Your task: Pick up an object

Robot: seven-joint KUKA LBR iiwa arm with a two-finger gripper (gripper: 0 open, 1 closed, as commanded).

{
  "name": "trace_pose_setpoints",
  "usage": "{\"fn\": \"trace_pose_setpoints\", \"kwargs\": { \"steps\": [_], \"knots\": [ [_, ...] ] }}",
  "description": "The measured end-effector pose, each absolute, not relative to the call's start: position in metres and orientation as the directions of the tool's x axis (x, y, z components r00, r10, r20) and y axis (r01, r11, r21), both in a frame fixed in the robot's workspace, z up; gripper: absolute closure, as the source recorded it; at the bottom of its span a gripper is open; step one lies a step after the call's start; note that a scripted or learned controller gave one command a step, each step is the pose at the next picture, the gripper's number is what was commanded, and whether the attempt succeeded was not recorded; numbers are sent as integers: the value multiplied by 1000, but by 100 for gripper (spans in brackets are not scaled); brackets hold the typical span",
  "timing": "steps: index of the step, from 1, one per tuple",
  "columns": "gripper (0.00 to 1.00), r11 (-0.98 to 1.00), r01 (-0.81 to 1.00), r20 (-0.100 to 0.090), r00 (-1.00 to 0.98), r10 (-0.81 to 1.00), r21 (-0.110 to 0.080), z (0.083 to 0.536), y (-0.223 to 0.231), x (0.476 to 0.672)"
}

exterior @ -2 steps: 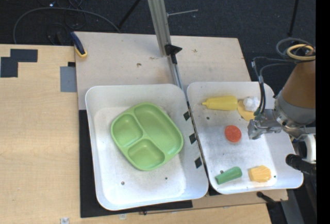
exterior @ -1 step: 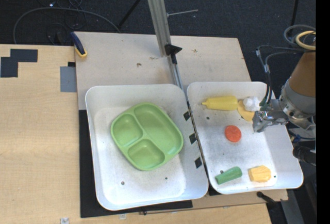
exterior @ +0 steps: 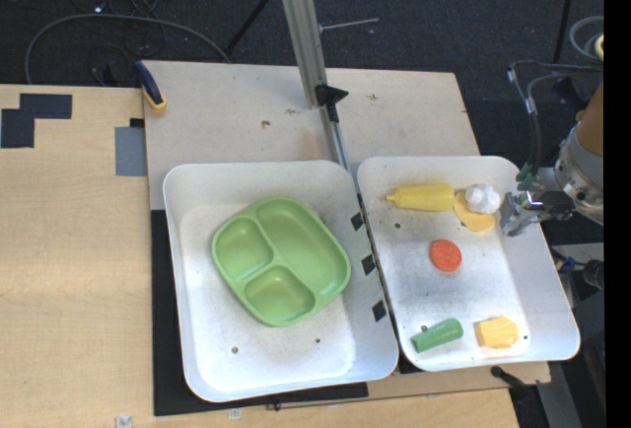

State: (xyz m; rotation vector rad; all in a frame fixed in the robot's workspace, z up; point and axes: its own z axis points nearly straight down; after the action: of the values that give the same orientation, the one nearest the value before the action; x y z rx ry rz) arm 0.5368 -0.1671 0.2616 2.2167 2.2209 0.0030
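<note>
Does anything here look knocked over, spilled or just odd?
Nothing stands out. The green divided plate lies flat in the left bin, turned askew to its walls. The toy foods sit apart in the right bin. The claw is at that bin's right rim.

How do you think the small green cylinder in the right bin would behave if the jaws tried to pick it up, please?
The green cylinder lies on its side on the flat floor of the right bin, so a nudge across its length would probably roll it. Its smooth, rounded skin may slip from a loose pinch. It looks like small toy food, so likely light and stiff.
</note>
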Motion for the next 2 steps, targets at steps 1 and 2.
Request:
{"fn": "trace_pose_setpoints", "kwargs": {
  "steps": [1,2],
  "knots": [
    [100,4,1000,2,-4,1000,-4,246,-120,537],
    [100,4,1000,2,-4,1000,-3,249,-73,534]
  ]
}}
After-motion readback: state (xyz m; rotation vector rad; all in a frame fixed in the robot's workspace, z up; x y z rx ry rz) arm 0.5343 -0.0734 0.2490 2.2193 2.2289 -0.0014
